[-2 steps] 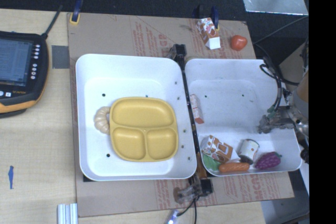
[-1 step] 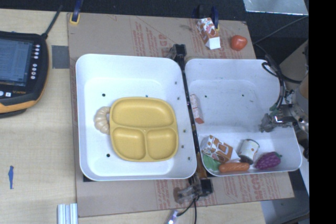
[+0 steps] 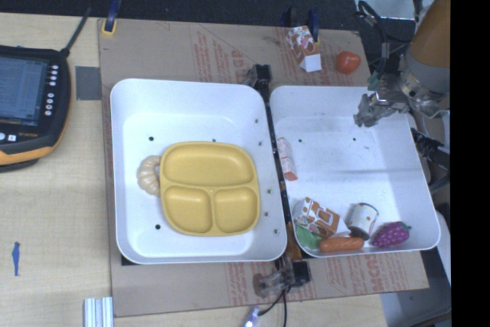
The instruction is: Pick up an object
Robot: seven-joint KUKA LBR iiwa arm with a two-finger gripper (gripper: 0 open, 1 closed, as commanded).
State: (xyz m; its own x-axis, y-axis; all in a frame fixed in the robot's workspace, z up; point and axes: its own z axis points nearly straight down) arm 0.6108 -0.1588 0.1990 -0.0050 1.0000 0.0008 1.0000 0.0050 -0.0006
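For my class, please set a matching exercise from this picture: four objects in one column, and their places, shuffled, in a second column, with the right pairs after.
Things:
1. yellow tray
2. purple grapes
3. red tomato
4. handheld screen

Places:
A. on the cardboard beyond the bins
B. in the left bin
C. on the bench, far left
D. near corner of the right bin

Pairs: 1-B, 2-D, 3-A, 4-C

The arm [image 3: 432, 31] is cut off by the right edge above its orange band. The tool [image 3: 369, 111] is too small and dark to resolve its fingers. A ridged beige object [image 3: 148, 174] lies partly hidden under the yellow divided tray [image 3: 209, 188]. The handheld control pendant [image 3: 27, 103] is cropped at the left edge.
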